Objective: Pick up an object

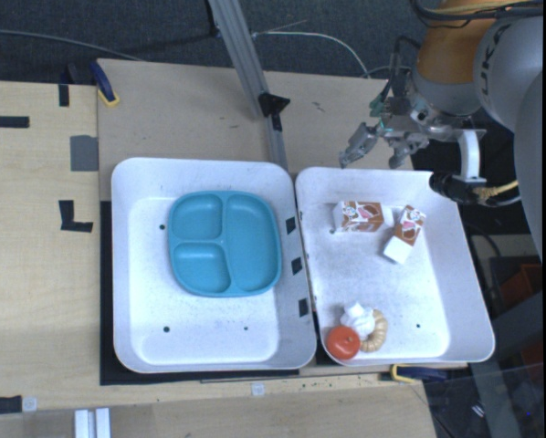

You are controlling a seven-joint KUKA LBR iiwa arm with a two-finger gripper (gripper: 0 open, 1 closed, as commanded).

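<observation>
So far nothing has been lifted: the gripper (375, 151) is held spread and empty above the right bin's (456, 272) far rim, while a small carton (359, 215) lies untouched below.

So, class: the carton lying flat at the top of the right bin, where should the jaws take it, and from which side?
Probably from straight above, closing across the short width of the carton at its middle. It lies flat, long side running left to right, with bare bin floor before and behind it, so both flat faces look reachable.
</observation>
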